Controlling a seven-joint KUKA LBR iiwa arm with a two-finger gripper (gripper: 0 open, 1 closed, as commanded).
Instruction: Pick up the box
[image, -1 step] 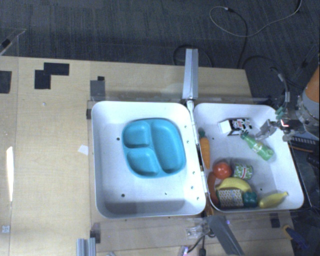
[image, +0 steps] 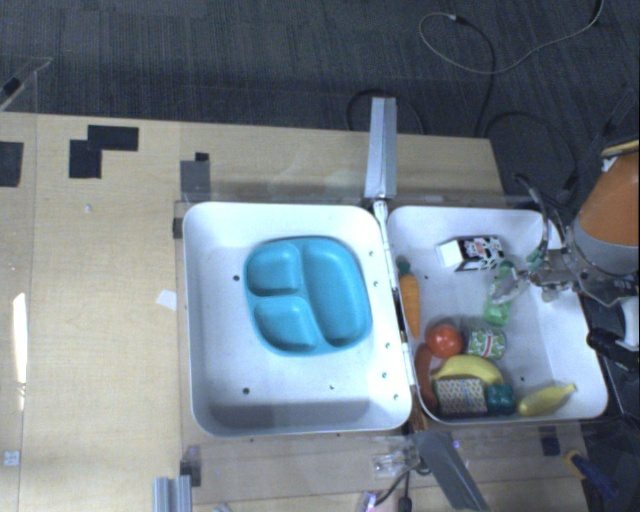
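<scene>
Fingers, as far as you can see them, are too blurred to tell apart or together; the gripper (image: 520, 278) hangs over the right bin (image: 590, 395). Your box (image: 470, 252) lies near that bin's far wall, just left of the gripper.
</scene>
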